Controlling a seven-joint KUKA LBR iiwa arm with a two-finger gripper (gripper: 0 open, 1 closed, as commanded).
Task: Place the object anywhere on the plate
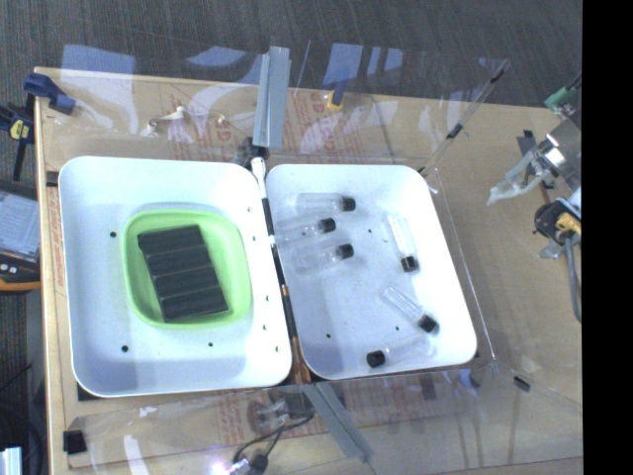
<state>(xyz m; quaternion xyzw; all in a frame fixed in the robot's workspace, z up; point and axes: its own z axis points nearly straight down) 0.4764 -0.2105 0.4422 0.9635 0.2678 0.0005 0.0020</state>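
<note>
A green square plate lies in the left white bin. A dark grey ridged block rests flat in the middle of the plate. The right white bin holds several clear vials with black caps, among them one at the top, one on the right and one near the front rim. My gripper is at the far right of the view, outside both bins and well away from the vials and the plate. I see nothing in it.
A grey metal bar stands behind the seam between the bins. A clear plastic sheet covers the wooden bench around the right bin. Blue clamps and cables sit at the bench edges.
</note>
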